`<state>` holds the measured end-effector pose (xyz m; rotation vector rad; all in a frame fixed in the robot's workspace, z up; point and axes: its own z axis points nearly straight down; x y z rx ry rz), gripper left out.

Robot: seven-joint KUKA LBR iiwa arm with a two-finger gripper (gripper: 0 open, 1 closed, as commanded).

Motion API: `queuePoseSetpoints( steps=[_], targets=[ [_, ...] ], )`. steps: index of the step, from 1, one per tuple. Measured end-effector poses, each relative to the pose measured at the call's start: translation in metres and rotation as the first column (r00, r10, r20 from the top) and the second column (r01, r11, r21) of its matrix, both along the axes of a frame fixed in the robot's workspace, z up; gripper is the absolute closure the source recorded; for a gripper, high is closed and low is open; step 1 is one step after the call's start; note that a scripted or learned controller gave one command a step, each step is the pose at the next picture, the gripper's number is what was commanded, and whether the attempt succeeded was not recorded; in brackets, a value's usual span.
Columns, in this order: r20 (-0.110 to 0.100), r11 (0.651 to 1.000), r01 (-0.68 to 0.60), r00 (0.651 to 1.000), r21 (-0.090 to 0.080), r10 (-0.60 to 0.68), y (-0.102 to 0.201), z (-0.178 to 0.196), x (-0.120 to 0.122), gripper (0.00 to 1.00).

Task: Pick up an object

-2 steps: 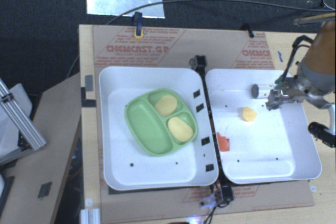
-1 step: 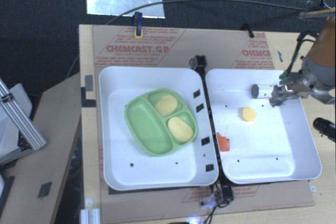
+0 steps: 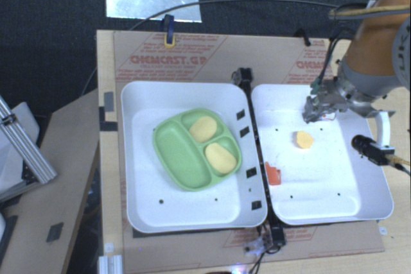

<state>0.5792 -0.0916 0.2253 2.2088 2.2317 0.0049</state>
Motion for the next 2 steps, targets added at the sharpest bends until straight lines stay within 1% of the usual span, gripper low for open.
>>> queuePoseSetpoints(
  steps=[2],
  targets=[
    [0.0,1.0,0.001,1.0,0.001,-0.001,0.096,0.015,0.021,1.0]
  ],
)
